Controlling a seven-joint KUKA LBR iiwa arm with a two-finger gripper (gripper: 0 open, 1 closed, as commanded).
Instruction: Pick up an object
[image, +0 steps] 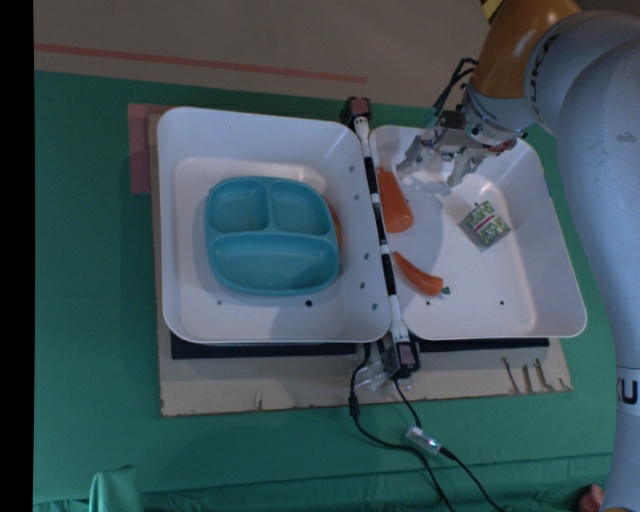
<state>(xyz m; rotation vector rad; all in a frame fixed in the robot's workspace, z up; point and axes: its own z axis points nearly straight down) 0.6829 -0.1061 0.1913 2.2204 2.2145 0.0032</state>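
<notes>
Look at the right bin (560, 300): your gripper (437, 166) hangs over its far end, around the twelve o'clock part of that bin, with the grey arm (600, 150) coming in from the three o'clock side and the orange band (515, 40) just above the wrist. You can see the two fingers spread well apart, one fingertip (409, 160) toward nine o'clock and the other toward three o'clock, with bare white bin floor showing between them. Nothing sits between the fingers, so you hold nothing. The nine o'clock fingertip is just beside the top end of the large orange piece (396, 203), but you cannot tell from this angle whether it touches.

That large orange piece lies along the left edge of the right bin, close against the striped bar (378, 210) that runs between the two bins. At about six o'clock from it you find a smaller orange piece (419, 274), tilted, near the bar as well. At four o'clock from the gripper, well apart from both orange pieces, lies a small green patterned packet (485, 223).

In the left bin (190, 140) you see a teal divided plate (271, 236) resting near the middle, three compartments facing up. Both bins sit on a board (300, 385) over a green cloth (90, 300).
</notes>
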